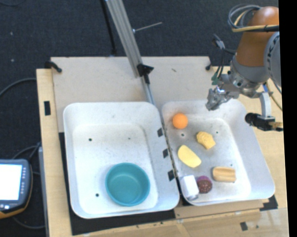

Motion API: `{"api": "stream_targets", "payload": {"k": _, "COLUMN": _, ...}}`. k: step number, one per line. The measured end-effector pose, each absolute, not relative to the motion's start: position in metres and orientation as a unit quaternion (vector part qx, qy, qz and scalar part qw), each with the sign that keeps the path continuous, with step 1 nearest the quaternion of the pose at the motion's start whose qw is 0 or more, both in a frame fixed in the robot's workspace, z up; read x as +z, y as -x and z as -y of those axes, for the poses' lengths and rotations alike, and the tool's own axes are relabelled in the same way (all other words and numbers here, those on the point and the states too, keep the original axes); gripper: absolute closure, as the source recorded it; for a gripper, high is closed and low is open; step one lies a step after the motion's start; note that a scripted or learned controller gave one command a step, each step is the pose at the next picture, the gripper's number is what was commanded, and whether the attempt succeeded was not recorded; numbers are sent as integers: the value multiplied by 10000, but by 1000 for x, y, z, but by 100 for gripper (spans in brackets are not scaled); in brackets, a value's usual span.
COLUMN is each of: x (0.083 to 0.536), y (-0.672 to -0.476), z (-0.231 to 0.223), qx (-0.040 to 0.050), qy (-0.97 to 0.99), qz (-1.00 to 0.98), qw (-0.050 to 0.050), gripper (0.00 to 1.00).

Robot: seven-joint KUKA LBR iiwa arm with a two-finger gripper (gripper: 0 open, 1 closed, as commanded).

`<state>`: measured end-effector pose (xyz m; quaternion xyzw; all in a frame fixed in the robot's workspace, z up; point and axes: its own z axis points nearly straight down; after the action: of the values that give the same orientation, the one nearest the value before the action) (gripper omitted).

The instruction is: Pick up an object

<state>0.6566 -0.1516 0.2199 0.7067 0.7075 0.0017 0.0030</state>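
Gripper (214,102) hangs over top right rim of right bin (255,150), carrying nothing; can't tell its state. Orange ball (180,121) is nearest thing, to left of gripper and a bit lower in view. Small and round, no long side.

claw (212,102) too small and blurred to tell its finger gap, arm (255,42) behind it cut off by the right edge, far to the claw's left a screen device (9,185) cropped by the left edge, bench (143,231) front cut off below
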Motion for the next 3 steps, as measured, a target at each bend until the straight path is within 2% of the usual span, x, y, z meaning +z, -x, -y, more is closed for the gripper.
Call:
{"api": "stream_targets", "payload": {"k": 1, "x": 255, "y": -658, "z": 153, "qx": 14, "qy": -7066, "qz": -7076, "qw": 25, "gripper": 100}}
{"api": "stream_targets", "payload": {"k": 2, "x": 243, "y": -635, "z": 107, "qx": -2, "qy": -7054, "qz": -7088, "qw": -1, "gripper": 100}}
{"api": "stream_targets", "payload": {"k": 3, "x": 250, "y": -619, "z": 55, "qx": 8, "qy": -7047, "qz": -7096, "qw": -4, "gripper": 100}}
